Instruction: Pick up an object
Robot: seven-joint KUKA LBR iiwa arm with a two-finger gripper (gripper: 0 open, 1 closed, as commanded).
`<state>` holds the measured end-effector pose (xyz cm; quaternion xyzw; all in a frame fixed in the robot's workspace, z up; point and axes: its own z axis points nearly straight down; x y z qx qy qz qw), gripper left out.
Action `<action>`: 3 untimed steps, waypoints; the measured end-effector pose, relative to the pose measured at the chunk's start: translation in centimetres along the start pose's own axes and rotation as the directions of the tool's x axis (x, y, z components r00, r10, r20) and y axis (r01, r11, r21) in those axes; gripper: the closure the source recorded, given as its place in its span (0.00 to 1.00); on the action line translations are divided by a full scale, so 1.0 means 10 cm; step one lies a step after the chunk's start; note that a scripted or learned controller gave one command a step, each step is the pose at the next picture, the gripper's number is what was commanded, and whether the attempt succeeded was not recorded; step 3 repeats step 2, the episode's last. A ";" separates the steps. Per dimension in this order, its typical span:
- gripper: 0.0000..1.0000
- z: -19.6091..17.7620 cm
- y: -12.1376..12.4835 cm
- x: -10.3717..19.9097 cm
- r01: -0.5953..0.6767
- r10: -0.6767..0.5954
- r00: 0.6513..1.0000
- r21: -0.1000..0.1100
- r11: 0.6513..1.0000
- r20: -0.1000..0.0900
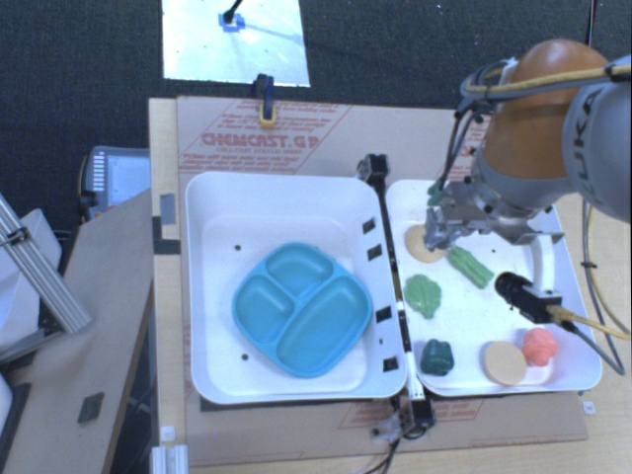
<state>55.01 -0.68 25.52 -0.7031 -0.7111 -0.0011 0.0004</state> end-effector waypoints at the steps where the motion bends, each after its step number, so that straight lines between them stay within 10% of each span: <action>1: 1.00 0.17 0.04 0.52 -0.001 0.001 1.000 0.001 1.000 0.000; 3: 1.00 0.28 0.10 0.98 -0.003 0.003 1.000 0.000 1.000 0.001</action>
